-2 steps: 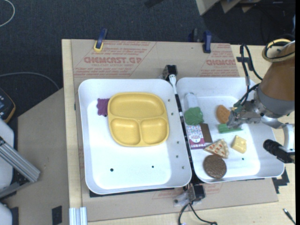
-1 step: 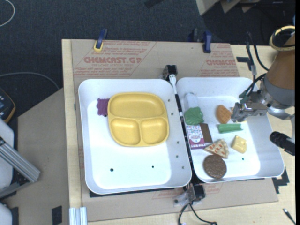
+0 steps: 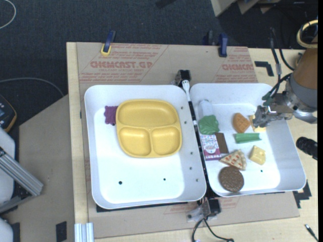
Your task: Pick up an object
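Hovering over the right bin (image 3: 287, 150), the gripper (image 3: 261, 119) sits low by an orange food piece (image 3: 241, 122) and a green stick (image 3: 247, 137), but honestly can't tell what state it's in. Same bin has a pizza slice (image 3: 234, 159), cheese wedge (image 3: 258, 155) and brown cookie (image 3: 231, 179). Left bin (image 3: 101, 185) holds a yellow divided tray (image 3: 148, 127).

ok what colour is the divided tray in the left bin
Yellow. The divided tray in the left bin shows clearly in the camera view.
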Robot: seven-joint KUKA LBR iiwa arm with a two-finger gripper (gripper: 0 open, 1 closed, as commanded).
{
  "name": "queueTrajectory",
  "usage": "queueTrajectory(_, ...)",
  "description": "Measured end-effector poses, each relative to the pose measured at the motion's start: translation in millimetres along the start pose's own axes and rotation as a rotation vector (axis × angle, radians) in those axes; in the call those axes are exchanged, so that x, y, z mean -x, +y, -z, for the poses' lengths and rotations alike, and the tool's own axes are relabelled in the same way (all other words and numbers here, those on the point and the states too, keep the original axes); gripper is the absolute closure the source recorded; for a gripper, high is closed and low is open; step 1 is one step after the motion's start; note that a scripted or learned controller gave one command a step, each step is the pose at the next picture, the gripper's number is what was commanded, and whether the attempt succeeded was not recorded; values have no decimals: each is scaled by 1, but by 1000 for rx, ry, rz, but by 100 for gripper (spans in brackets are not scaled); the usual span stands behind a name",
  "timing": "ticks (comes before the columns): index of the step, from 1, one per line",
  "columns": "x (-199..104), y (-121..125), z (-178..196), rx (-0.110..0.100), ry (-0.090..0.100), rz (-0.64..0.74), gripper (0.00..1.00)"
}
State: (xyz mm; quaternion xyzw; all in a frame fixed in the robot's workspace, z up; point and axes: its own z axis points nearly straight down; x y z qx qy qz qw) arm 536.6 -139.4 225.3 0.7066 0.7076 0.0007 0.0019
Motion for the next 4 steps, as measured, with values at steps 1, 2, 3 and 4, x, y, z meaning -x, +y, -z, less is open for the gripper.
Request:
queueTrajectory(1,-43,2,5,-3,2,2,100)
queueTrajectory(2,-100,7,13,0,2,2,100)
queueTrajectory(3,-149,21,6,-1,1,3,100)
queueTrajectory(4,-202,11,-7,-7,3,3,100)
